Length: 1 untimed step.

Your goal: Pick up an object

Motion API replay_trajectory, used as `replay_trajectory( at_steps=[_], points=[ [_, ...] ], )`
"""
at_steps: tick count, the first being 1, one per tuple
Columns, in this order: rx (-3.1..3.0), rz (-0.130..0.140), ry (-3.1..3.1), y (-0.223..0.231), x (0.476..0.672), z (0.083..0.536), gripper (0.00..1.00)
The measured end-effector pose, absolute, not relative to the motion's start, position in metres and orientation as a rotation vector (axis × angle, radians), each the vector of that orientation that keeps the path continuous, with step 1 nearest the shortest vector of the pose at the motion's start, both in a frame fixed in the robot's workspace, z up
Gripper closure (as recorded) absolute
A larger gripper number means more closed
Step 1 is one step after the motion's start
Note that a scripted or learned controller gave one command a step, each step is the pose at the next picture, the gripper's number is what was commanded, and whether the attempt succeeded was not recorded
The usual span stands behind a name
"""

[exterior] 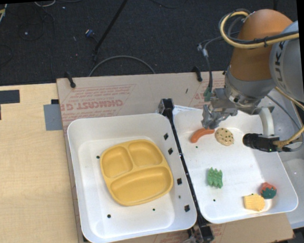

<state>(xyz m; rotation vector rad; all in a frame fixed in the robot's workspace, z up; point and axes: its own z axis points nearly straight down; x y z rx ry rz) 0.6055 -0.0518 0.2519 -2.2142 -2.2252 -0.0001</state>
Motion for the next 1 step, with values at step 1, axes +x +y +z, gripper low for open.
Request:
replay_trajectory(
  at_steps=[1],
  points=[
    [-2.212,0.004,-2.223,-0.0020,0.6106,0.2352,1.00]
  ],
)
